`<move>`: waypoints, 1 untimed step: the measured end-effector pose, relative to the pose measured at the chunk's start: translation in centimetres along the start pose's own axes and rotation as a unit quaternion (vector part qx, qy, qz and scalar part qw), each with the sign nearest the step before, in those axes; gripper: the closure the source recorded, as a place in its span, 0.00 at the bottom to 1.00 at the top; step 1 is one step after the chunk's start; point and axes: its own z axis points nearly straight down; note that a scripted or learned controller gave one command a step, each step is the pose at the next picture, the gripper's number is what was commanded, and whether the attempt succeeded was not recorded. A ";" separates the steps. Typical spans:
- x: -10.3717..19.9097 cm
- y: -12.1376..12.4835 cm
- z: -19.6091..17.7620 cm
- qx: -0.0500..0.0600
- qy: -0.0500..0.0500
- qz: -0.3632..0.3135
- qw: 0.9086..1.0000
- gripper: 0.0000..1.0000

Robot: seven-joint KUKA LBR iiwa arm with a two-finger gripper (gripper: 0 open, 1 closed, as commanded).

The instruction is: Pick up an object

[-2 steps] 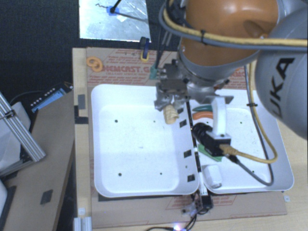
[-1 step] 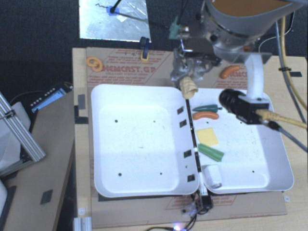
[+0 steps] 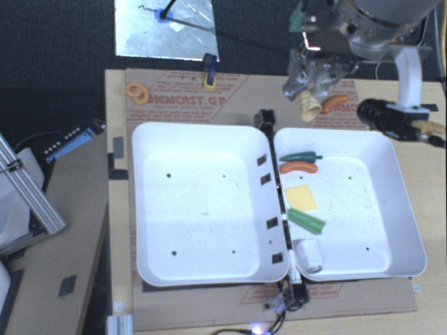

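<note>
Pale cream cone-shaped piece (image 3: 307,107) is sitting directly at the lower tip of the grey two-finger gripper (image 3: 311,89), past the far rim of the right white bin (image 3: 401,208), over the brown cardboard sheet (image 3: 237,93); whether it is being pinched or only lying beneath is not resolving; cannot tell whether the gripper is spread or pressed together. Small orange sausage-shaped piece (image 3: 336,102) is lying just right of the cone, at the gripper's edge; contact unclear.

Five items are lying along the left side of the right bin, near the divider: dark green chilli pepper (image 3: 302,157) at the far end; orange-red sausage (image 3: 298,167) just beside it on the near side; flat yellow square slice (image 3: 301,198) further toward the camera; light green elongated piece (image 3: 306,220) touching or just off the slice's near corner; white rounded block (image 3: 308,255) nearest the front rim.

Left white bin (image 3: 150,208) is adjoining the right one. Orange pretzel-like ring (image 3: 137,93) is resting on the cardboard beyond the left bin's far corner, well apart from the gripper.
</note>
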 end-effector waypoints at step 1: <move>-6.3 7.9 0.1 -0.001 -0.001 0.000 1.000 1.00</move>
